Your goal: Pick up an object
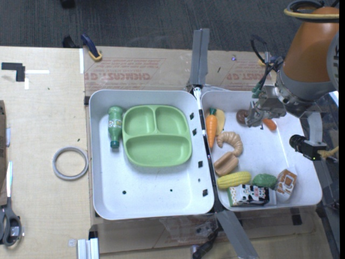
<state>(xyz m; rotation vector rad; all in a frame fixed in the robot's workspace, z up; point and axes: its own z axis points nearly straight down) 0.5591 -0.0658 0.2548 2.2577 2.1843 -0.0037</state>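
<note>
The arm (pixel 310 47) reaches in from the right and its tool (pixel 259 112) hangs low over the far part of the right bin (pixel 302 198), just beside a brownish item (pixel 243 116) and a small orange-red piece (pixel 269 125). Whether the tool is spread or closed cannot be told from here, since the wrist and cables crowd over it; nothing can be seen clamped in it. By that reading the pick is not yet done: the tool is at the bin, and the grasp and lift remain.

The candidates lie in the right bin: a carrot (pixel 211 127), a croissant (pixel 230 141), a hot dog (pixel 225 163), a corn cob (pixel 233 179), a green vegetable (pixel 264 180), a black-and-white carton (pixel 249 195) and an orange packet (pixel 286 182). The left bin (pixel 145 198) holds a green divided plate (pixel 157 136) and a green bottle (pixel 115 125).

The brownish item is partly covered by the tool and too blurred to name. A yellowish thing behind the carrot is mostly hidden.
</note>
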